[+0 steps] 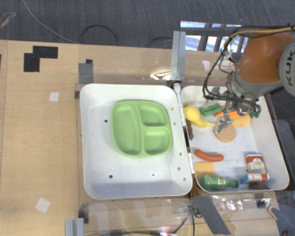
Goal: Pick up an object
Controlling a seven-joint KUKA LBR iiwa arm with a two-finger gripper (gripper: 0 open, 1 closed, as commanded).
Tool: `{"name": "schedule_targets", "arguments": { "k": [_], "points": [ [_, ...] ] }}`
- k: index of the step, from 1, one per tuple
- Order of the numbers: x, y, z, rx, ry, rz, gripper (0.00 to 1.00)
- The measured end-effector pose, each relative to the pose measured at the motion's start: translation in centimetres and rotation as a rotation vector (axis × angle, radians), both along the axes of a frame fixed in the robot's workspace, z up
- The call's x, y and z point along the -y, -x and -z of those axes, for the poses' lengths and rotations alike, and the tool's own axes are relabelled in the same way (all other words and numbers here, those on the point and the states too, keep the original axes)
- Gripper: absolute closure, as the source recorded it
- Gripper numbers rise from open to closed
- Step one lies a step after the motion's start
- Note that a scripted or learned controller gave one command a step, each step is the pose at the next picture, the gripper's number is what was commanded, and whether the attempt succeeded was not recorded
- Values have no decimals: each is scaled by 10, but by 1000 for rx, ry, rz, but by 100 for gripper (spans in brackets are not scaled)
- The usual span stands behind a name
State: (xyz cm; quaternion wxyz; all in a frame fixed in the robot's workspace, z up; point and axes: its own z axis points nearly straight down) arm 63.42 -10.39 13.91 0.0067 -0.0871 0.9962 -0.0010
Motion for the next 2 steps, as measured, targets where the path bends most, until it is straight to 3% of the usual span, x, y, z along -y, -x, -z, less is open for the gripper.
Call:
{"name": "schedule_targets", "arguments": {
  "k": [1, 2],
  "points": [
    [0, -25, 50, 2, 0, -2, 0],
    [36, -38, 49, 2, 4, -237, 0]
  ]
}}
